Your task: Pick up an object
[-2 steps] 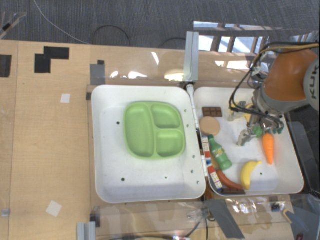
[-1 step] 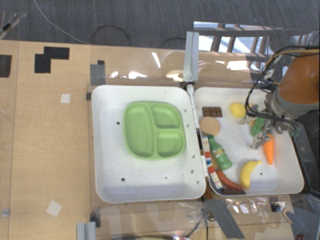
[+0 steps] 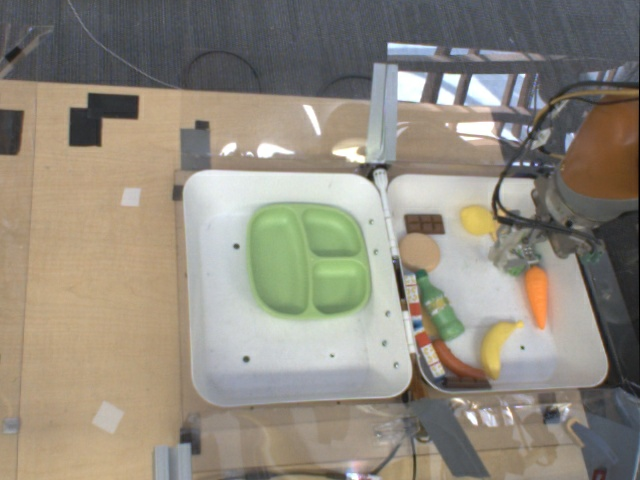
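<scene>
The right bin [image 3: 570, 363] holds several toy foods. A yellow lemon [image 3: 478, 220] lies near the back, and a brown chocolate bar [image 3: 423, 225] sits above a round tan cookie [image 3: 420, 254]. An orange carrot [image 3: 538, 296] lies at the right, a banana [image 3: 497, 346] near the front. Along the left wall lie a green bottle [image 3: 439, 310] and a reddish sausage [image 3: 458, 365]. My gripper [image 3: 516, 255] hangs low over the bin between the lemon and the carrot's top end, with the orange-banded wrist [image 3: 600, 163] above it.
The left bin [image 3: 215, 368] bears a green divided plate [image 3: 306, 259]. A metal post [image 3: 382, 113] stands at the back between the bins. Black cables [image 3: 520, 163] loop beside the wrist. Bare wooden bench [image 3: 90, 298] extends to the left.
</scene>
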You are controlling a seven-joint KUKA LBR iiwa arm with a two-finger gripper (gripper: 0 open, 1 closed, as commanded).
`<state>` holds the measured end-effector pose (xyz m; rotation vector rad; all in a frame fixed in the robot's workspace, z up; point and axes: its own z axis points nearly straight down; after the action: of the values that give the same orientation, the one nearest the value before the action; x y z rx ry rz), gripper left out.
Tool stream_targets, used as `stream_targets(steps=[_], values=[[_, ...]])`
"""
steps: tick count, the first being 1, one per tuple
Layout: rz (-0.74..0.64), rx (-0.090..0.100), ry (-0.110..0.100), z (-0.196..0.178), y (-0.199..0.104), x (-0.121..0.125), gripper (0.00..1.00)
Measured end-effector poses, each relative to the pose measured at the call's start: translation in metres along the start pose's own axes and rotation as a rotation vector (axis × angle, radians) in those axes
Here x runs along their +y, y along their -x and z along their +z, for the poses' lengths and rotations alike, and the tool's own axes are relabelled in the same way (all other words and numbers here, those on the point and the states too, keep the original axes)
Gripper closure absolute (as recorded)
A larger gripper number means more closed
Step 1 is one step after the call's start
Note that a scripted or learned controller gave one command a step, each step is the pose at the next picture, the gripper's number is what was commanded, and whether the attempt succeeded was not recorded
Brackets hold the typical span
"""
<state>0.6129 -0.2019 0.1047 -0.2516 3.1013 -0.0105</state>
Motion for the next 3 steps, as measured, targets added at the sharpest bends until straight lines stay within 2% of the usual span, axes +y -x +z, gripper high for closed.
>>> stream_targets(steps=[1, 2, 3], values=[[-0.374, 0.020, 0.011, 0.007, -0.045, 0.006, 1.00], [-0.374, 0.019, 0.012, 0.007, -0.045, 0.006, 0.00], [-0.410, 0.010, 0.009, 0.012, -0.034, 0.079, 0.00]])
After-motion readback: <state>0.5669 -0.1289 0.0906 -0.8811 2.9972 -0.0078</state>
